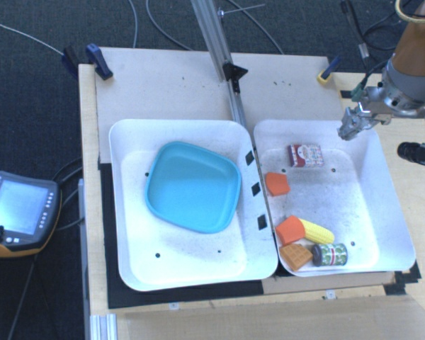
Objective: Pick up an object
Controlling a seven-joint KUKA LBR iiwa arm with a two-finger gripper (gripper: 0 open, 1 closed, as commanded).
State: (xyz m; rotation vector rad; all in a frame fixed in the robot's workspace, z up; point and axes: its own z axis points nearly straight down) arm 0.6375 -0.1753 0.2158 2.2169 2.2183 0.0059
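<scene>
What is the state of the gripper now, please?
Gripper: above the far right corner of the right bin; open or closed cannot be told, and nothing is seen held.

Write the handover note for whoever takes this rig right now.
Hand: above the right bin's far right corner, nothing seen in it; open or shut can't be told.
Right bin: small red carton, orange block, red-orange block, corn cob, waffle piece, small can.
Left bin: blue plate.
Done: nothing picked.
Left: descend, grasp one object, lift.
</scene>
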